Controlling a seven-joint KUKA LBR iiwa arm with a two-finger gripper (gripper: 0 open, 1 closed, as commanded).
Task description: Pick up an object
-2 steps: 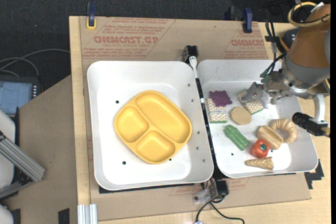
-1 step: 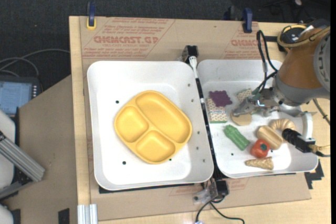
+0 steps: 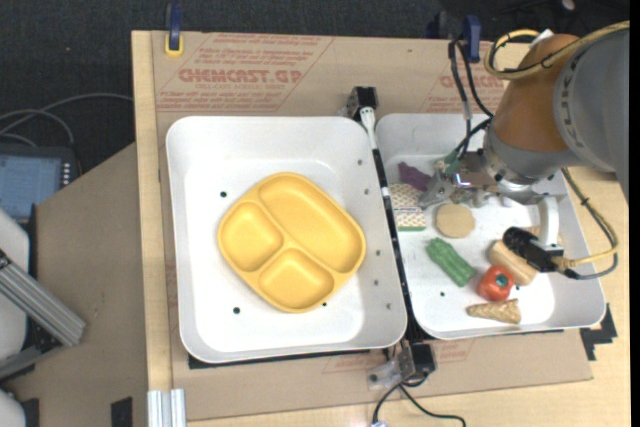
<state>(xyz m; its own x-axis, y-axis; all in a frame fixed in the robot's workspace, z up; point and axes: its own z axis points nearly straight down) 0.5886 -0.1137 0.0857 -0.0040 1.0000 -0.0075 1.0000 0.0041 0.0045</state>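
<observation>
Yellow divided plate [image 3: 290,240] in left bin [image 3: 190,155], arm [image 3: 560,105] over right bin [image 3: 580,310]

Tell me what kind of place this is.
Probably a robotics lab test bench rather than a kitchen: a robot arm reaches over two white bins, toy food such as a green pickle-like piece lies in one, and cables run over a protective-paper-covered board.

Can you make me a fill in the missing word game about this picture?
The big plate in the left bin is colored ____.
That plate has ____ sections.
The tomato sits in the ____ bin.
The long vegetable beside the round cookie is colored ____.

Missing words: yellow, three, right, green.
</observation>
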